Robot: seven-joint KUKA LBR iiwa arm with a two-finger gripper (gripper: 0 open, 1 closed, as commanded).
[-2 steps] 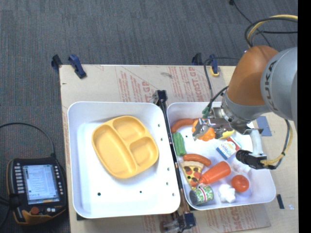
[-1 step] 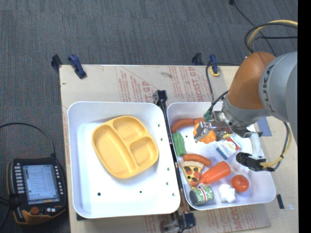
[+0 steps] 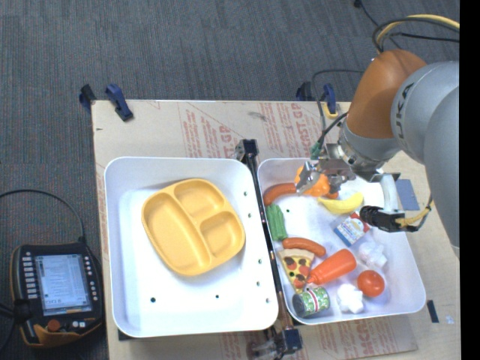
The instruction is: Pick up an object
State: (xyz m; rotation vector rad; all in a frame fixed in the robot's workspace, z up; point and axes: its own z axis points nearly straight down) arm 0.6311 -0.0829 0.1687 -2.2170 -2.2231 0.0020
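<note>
The hand point(image 3: 321, 172) is low over the far part of the right bin point(image 3: 416, 280), close above an orange toy piece point(image 3: 324, 186) that lies between a red sausage point(image 3: 276, 193) and a banana point(image 3: 341, 203); I cannot tell if it is wide or narrow, and I see nothing clearly held in it. I judge that the step now is the grasp of one toy from this crowded corner. To do it well, the hand should come straight down on one single piece, with room on both sides of it, because the neighbours here touch or almost touch, and a slanted approach can push the banana or the sausage away instead of taking anything. The right bin holds many toys: a green vegetable point(image 3: 277, 221) by the left wall, a second sausage point(image 3: 304, 245), a pizza slice point(image 3: 296, 264), a carrot point(image 3: 333, 265), a small can point(image 3: 311, 301), a tomato point(image 3: 370, 283), a white lump point(image 3: 349, 298) and a small carton point(image 3: 349, 229). The left bin point(image 3: 131, 298) holds one yellow plate point(image 3: 193, 226) with three compartments, and these compartments have nothing in them. Both bins stand side by side on the bench point(image 3: 180, 126)
</note>
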